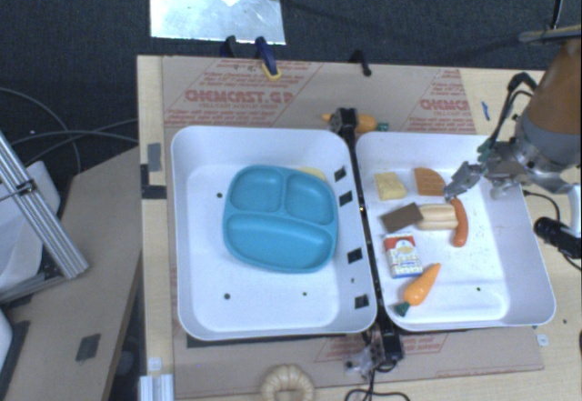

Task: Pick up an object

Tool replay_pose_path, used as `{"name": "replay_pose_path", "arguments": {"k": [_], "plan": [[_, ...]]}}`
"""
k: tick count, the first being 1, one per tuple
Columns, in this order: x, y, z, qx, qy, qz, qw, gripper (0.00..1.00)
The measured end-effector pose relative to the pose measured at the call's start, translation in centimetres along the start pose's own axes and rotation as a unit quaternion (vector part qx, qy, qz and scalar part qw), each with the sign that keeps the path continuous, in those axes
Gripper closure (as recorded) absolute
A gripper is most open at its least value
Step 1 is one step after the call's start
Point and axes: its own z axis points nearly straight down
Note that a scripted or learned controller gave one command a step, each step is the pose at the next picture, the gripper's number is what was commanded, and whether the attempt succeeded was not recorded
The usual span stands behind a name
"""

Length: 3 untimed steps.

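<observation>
The right bin (518, 295) holds several toy foods: a pale yellow cheese block (391, 185), an orange-brown bread slice (429, 180), a brown chocolate slab (401, 217), a cream bun (437, 215), a red sausage (460, 222), a small red and white carton (402, 255) and a carrot (419, 285). My gripper (462, 180) hangs over the upper right of this bin, just above the sausage and right of the bread slice. Nothing shows between its fingers.
The left bin (195, 295) holds a blue divided plate (279, 216) with a pale yellow piece (314, 174) at its far edge. A yellow object (365, 124) lies behind the bins. A beige ring (288, 383) lies at the bench's front edge.
</observation>
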Motion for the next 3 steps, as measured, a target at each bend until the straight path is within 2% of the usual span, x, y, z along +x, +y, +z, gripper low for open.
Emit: {"name": "replay_pose_path", "arguments": {"k": [1, 3], "plan": [[0.0, 0.3, -0.7, -0.006, -0.001, -0.001, 1.0000, 0.00], [0.8, -0.3, 8.0, -0.005, 0.000, 0.000, 1.0000, 0.00]]}}
